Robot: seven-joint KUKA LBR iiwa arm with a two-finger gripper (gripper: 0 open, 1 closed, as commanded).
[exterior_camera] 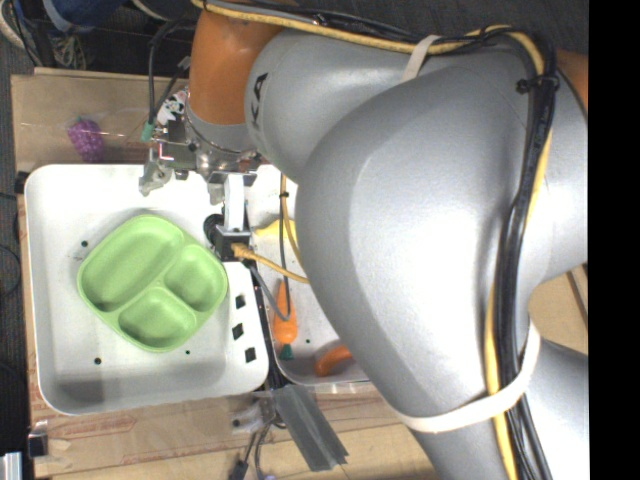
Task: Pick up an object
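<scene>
A light green divided plate (152, 283) lies in the left white bin (45, 298), in its middle. My gripper (156, 171) hangs over the bin's far edge, just above and beyond the plate, apart from it. Nothing can be seen held in it. An orange carrot-like piece (284, 314) and another orange item (332, 358) lie in the visible strip of the right bin (300, 373). The grey arm hides most of that bin.
A small purple object (87, 139) sits on the wooden bench beyond the left bin. Cables (268, 263) and a black fitting hang from the wrist over the divider between the bins. The arm's bulk covers the view's right half.
</scene>
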